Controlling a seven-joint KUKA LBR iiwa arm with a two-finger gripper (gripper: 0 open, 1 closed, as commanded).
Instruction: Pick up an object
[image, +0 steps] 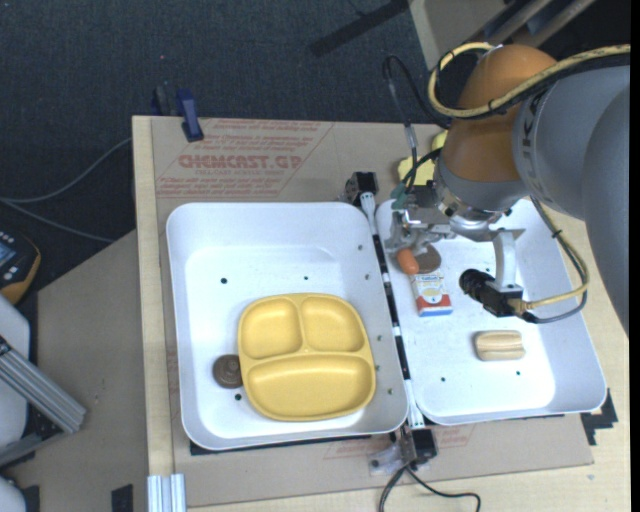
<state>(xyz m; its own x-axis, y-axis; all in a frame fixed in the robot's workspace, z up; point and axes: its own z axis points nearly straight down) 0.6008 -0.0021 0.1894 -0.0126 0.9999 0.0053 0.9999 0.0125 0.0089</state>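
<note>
My gripper (412, 238) hangs over the top left corner of the right bin (560, 390), close to the wall between the two bins. Just below it lies a small orange object (408, 263), with a brownish round piece (430, 258) beside it. Whether the gripper touches the orange object cannot be made out. A small white, red and blue carton (432, 296) lies just below those. A tan bread-like block (498, 345) rests further toward the bin's lower right.
The left bin (200, 250) holds a yellow divided plate (303, 355) and a brown round disc (228, 371) at the plate's left edge. The grey arm with its orange band (500, 90) and cables (555, 295) covers the right bin's upper part.
</note>
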